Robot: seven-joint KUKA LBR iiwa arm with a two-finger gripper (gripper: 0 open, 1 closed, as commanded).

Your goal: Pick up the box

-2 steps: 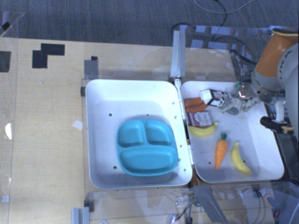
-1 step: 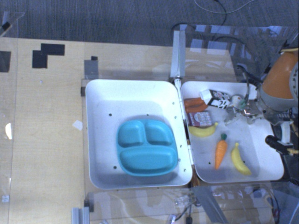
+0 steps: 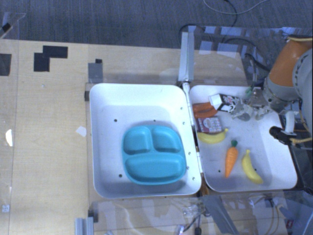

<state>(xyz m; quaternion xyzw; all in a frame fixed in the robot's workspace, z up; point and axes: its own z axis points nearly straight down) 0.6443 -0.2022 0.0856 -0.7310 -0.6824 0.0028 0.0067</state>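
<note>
Bananas sit nearest me in the right bin (image 3: 288,180): one banana (image 3: 252,167) near the front wall, a carrot (image 3: 230,161) just left of it, and a second banana (image 3: 212,137) lying crosswise a little further back. In the left bin (image 3: 105,131) I have a blue divided tray (image 3: 154,153) and nothing else of note. Further back in the right bin, against its left wall, lies what I take to be the box (image 3: 209,124), a small flat pack with a dark red face, with an orange packet (image 3: 204,109) touching its far edge and a black-and-white carton (image 3: 223,102) near the back wall.

My gripper (image 3: 249,109) hangs over the back of the right bin, to the right of the black-and-white carton and apart from it. I cannot tell how far it is open, and I see nothing held in it.

My worry is the crowding. The box touches the second banana and the orange packet and sits tight to the bin wall, so a descent there could catch the wall or drag a neighbour along. From the gripper, the box lies to the left and somewhat nearer me.
</note>
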